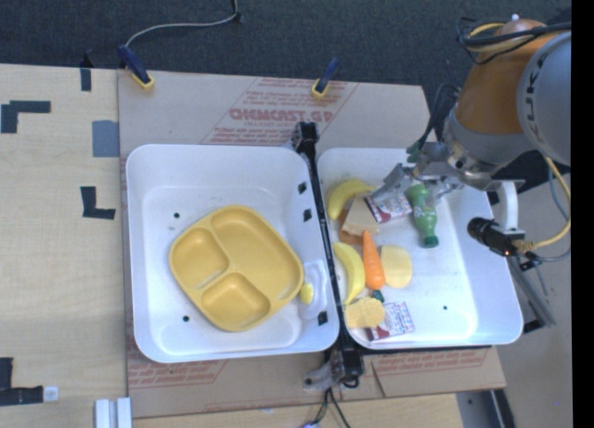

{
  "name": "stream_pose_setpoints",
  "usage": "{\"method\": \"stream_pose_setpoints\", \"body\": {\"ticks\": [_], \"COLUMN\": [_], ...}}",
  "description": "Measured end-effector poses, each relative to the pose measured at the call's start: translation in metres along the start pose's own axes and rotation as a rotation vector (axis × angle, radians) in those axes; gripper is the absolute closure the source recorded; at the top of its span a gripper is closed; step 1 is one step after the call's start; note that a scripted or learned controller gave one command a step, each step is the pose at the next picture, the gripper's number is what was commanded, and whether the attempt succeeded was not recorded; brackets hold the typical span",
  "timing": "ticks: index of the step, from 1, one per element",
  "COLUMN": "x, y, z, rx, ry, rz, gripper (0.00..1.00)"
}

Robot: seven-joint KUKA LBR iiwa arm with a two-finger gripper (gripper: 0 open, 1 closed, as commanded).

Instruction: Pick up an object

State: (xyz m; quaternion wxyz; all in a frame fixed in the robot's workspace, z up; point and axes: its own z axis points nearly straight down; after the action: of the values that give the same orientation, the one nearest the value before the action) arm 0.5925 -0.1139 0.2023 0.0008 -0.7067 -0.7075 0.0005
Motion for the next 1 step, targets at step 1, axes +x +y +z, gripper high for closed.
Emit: {"method": "stream_pose_setpoints", "body": {"ticks": [1], "x": [-0.0112], "y": [-0.0022], "z": [0.1153], "rx": [-0.006], "ry": [-0.001], "rz": [0.000], "gripper": [0.00]}}
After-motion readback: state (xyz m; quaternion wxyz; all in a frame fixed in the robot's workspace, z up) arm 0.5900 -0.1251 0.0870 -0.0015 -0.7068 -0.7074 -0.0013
